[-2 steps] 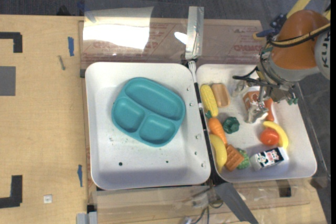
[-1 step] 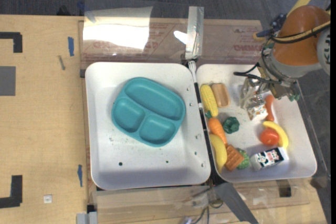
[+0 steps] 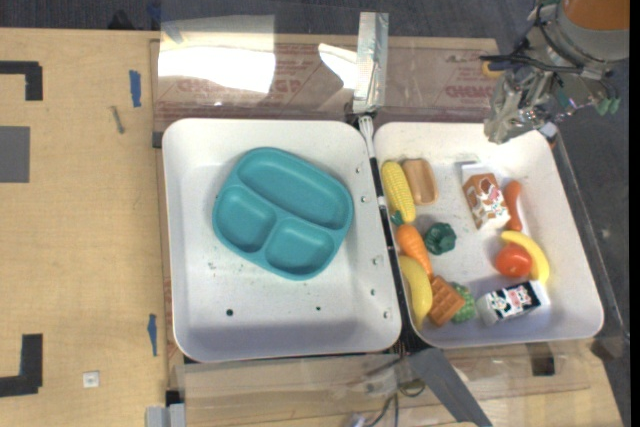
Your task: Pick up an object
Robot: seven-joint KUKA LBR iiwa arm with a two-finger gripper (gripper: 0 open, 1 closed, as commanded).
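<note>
Gripper (image 3: pixel 512 122) poised over right bin's (image 3: pixel 580 245) far rim, nothing visibly held; finger spacing impossible to tell. Toy food (image 3: pixel 487 200) crowded below in that bin. Teal plate (image 3: pixel 284 212) alone in left bin (image 3: pixel 190 245), open floor around.

Teal divided plate (image 3: pixel 283 212) in left bin (image 3: pixel 190 315), toy foods in right bin (image 3: pixel 575 315), pincer (image 3: pixel 510 127) above its far edge

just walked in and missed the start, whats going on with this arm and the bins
A robot arm is set to pick an object from the right bin, which holds toy food: corn, a carrot, a tomato, a small milk carton and more. The gripper hangs above that bin's far right corner, with nothing seen in it. The left bin holds a teal divided plate. No item looks lifted yet.
</note>
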